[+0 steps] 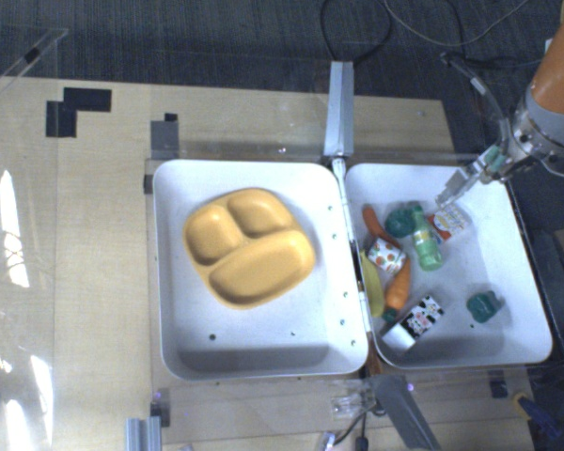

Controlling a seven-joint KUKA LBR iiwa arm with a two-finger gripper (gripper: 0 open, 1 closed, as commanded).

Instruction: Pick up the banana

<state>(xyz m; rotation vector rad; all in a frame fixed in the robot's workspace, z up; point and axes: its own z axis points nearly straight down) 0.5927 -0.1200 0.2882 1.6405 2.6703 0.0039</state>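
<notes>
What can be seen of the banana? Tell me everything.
The banana is a slim, yellow, smooth-looking piece, seemingly a plastic toy, lying flat in the right bin. It runs lengthwise along the bin's left wall, close against the divider between the bins. An orange carrot lies beside it on its right and seems to touch it; a small white carton sits near its upper end. The gripper is at the bin's far side, well away from it.

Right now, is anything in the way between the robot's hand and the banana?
Yes. The hand is at the right bin's far side; the banana lies along the bin's left wall. The green bottle, two carrots and a small carton crowd between them.
</notes>
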